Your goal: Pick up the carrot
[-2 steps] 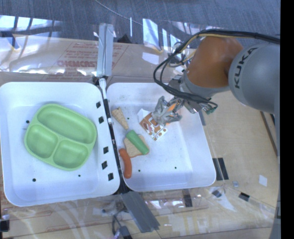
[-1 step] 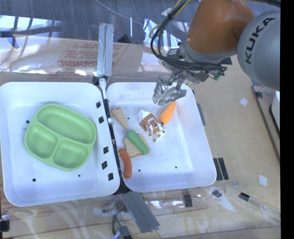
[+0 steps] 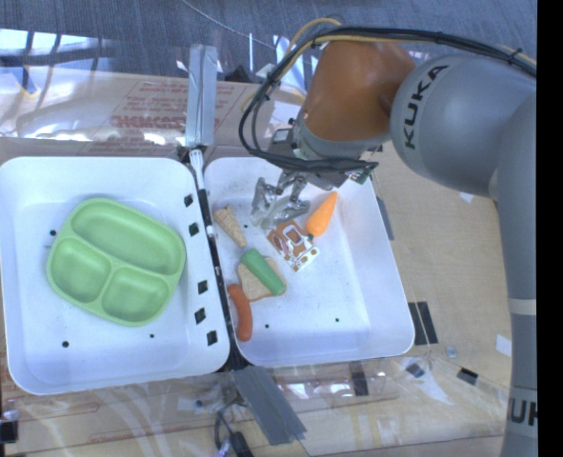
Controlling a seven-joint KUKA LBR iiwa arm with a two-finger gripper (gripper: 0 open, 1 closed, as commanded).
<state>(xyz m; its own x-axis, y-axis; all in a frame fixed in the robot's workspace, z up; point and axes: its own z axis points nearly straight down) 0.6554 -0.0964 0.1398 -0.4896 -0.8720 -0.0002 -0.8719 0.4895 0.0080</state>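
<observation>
The carrot [image 3: 322, 213], orange and tapered, lies in the right bin [image 3: 376, 284] near its far right part, pointing up and to the right. My gripper [image 3: 279, 202] hangs just to its left, its metal fingers [image 3: 264, 198] pointing down over the bin floor and standing open. Nothing sits between them. The carrot is apart from the fingers, a short way to their right.
Also in the right bin: a red and white patterned block [image 3: 292, 244], a green piece on a tan slice [image 3: 262, 272], a tan cone [image 3: 230, 226] and an orange-red sausage [image 3: 241, 312]. The left bin [image 3: 24, 341] holds a green divided plate [image 3: 115, 260].
</observation>
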